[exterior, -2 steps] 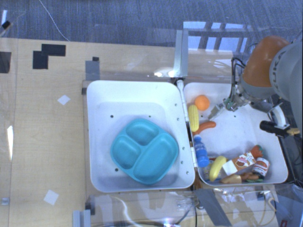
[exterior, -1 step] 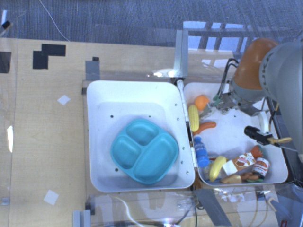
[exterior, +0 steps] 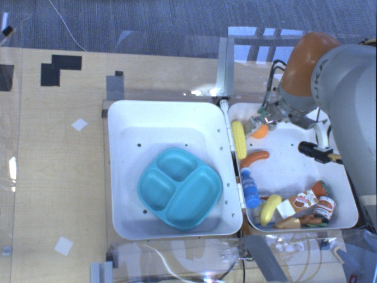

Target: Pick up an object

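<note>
- Lowest in the frame, along the bottom edge of the right bin, a heap of items lies together: a banana, a small white and orange packet, and other orange and brown pieces too jumbled to name.
- Just above the banana, a blue bottle lies against the bin's left wall.
- To the left, the left bin holds a blue divided plate, sitting in its lower middle part.
- Higher in the right bin, a red-orange sausage lies slantwise, with a yellow corn cob upright in the frame beside the left wall.
- At the right edge, a black part juts out from the arm's side.
- Farther up, the gripper sits low in the upper left of the right bin, touching a small orange object; whether its fingers are spread or pressed together cannot be told.
- Above it rise the orange band and the grey arm.
</note>
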You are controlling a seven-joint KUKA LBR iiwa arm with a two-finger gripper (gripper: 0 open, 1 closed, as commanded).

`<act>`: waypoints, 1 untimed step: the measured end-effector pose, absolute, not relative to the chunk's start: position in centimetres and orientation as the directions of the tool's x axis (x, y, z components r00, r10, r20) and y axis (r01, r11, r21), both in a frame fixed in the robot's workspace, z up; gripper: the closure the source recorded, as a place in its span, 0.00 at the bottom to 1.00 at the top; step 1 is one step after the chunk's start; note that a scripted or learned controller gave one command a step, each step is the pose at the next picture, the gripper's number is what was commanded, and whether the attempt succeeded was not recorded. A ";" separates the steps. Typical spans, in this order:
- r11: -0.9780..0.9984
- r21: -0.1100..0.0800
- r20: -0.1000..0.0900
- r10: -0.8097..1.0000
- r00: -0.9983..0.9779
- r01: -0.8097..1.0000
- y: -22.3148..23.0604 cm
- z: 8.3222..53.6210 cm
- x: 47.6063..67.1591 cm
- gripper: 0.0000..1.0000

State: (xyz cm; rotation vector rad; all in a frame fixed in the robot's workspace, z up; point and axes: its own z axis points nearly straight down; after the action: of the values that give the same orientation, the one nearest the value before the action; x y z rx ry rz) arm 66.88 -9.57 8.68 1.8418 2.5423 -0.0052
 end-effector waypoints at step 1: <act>0.320 0.014 -0.008 0.948 -0.320 0.947 -9.3 10.2 67.3 1.00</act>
State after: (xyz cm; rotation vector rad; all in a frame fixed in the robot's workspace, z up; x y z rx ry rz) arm 67.35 -9.27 10.25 1.8236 2.5398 0.0098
